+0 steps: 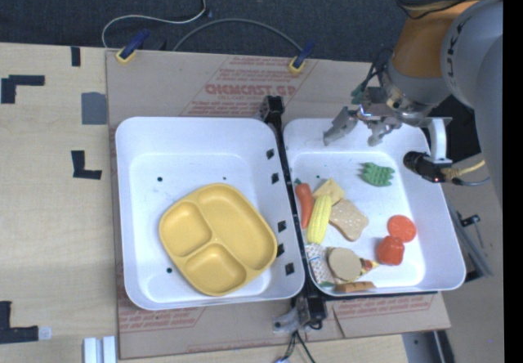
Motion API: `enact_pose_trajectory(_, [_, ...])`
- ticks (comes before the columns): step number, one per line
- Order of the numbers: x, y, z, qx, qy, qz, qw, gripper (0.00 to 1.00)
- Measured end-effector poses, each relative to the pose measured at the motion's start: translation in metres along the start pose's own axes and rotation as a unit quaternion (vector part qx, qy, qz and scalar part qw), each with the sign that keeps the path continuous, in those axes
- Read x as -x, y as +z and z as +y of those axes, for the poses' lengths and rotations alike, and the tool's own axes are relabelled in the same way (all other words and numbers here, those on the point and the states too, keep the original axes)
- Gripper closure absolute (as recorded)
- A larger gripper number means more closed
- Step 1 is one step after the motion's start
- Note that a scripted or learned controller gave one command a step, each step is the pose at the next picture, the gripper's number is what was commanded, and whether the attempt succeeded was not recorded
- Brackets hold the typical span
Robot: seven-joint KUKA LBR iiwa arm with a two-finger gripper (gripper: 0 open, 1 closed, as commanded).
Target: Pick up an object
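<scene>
My gripper [357,132] hangs over the far edge of the right bin [433,214], its two fingers spread open with nothing between them. Below it in the bin lie toy foods: a green leafy piece [377,174], a carrot [305,203], a corn cob [319,219], a yellow cheese wedge [332,190], a bread slice [349,221], two red tomato pieces [395,239] and a round brown piece [345,263]. The green piece is the nearest, a little ahead and right of the fingers.
The left bin [143,149] holds a yellow divided plate [216,237]. A black divider clip [272,112] sits between the bins. Cables run across the dark floor behind the cardboard-covered bench.
</scene>
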State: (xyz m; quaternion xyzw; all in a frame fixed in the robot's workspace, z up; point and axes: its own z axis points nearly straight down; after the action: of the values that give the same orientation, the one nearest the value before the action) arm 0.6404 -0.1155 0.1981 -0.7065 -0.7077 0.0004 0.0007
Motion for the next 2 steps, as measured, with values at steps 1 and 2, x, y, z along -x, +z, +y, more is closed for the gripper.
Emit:
enact_pose_trajectory(1, [-0.022, 0.069, -0.074, -0.006, 0.001, 0.001, 1.0000, 0.00])
enact_pose_trajectory(2, [-0.016, 0.111, -0.081, 0.005, 0.001, -0.002, 1.0000, 0.00])
